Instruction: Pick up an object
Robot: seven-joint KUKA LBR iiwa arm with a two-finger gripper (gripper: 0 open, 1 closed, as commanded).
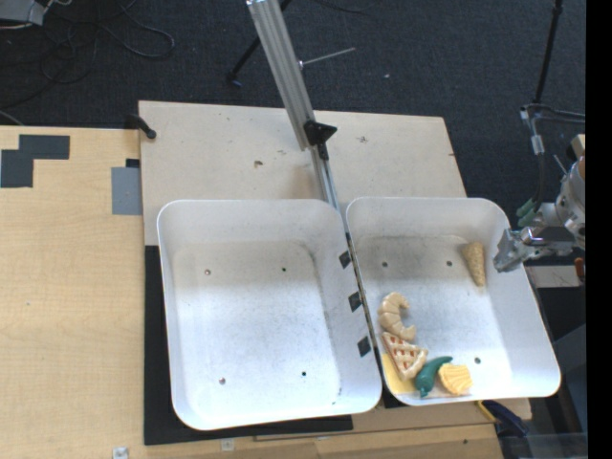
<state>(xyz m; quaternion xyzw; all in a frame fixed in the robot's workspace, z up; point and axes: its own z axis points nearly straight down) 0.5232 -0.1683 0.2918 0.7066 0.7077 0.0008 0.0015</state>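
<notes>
Yellow corn (456,379) lies nearest in the right bin (521,295), beside a green pepper (429,371), a waffle wedge (405,357) and a croissant (397,316). Farther back, a cone (475,261) rests near the rim, just beside the jaws (505,253); whether they are parted, I cannot tell.
</notes>
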